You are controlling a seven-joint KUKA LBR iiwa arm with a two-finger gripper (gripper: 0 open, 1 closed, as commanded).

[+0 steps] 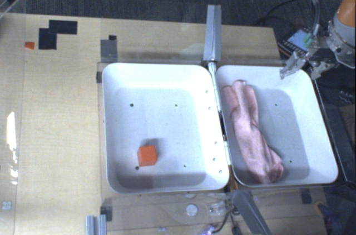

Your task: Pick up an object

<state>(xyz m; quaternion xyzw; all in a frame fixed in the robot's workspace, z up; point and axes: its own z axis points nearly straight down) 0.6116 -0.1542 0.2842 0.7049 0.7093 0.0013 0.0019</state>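
Note:
A small orange block (147,155) lies in the left bin (117,117), near its front. A long pink cloth (250,131) lies crumpled along the left side of the right bin (311,134). My gripper (303,67) hangs over the right bin's far right corner, well away from the cloth. It is open, with nothing between its fingers.
A metal post (213,34) stands behind the seam between the two bins. Black patches (55,33) and a small orange marker (29,45) sit on the wooden bench at the far left. Cables and a dark device (297,42) lie behind the right bin.

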